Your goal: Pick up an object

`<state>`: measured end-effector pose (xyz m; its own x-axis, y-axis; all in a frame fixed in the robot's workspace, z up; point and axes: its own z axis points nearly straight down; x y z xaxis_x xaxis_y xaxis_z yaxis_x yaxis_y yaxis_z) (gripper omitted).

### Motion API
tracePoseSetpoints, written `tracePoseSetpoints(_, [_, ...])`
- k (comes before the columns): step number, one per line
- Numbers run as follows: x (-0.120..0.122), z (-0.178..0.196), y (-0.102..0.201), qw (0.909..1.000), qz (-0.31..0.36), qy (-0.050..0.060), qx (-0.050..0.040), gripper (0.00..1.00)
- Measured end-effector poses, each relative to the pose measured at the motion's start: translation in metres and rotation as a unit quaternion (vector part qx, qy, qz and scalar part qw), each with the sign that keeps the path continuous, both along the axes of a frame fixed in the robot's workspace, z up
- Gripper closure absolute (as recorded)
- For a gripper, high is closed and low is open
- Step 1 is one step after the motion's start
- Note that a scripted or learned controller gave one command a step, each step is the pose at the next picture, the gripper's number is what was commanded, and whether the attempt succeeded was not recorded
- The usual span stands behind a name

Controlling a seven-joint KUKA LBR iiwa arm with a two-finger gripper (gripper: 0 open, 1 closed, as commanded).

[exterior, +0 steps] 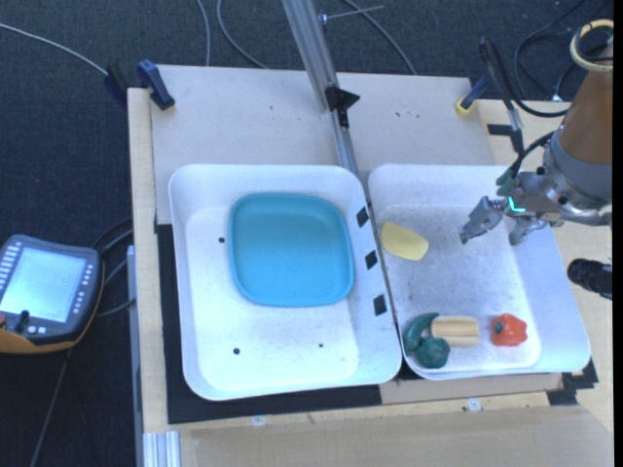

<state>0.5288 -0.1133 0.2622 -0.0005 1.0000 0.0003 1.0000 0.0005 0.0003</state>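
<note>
Just left of my pincer [494, 220], whose grip I cannot tell, lies the yellow piece [404, 241]; I'm approaching, must descend.

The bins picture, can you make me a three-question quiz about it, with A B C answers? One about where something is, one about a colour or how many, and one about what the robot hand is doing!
1. Where is the blue plate?
A. In the left bin
B. In the right bin
C. On the floor

2. How many small objects lie in the right bin?
A. One
B. Two
C. Four

3. What is the gripper doing?
A. Gripping the plate
B. Hanging over the right bin, holding nothing
C. Lying in the left bin

Answers:
1 A: the blue plate sits in the left bin.
2 C: yellow piece, green piece, tan block, red piece in the right bin.
3 B: the gripper hangs there, nothing between its fingers.
</note>
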Motion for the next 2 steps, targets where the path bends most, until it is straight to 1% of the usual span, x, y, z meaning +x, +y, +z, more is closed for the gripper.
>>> tracePoseSetpoints(1, [0.0,0.0,0.0,1.0,0.0,0.0,0.0,0.0])
tracePoseSetpoints(2, [0.007,-0.046,-0.001,1.0,0.0,0.002,0.0,0.0])
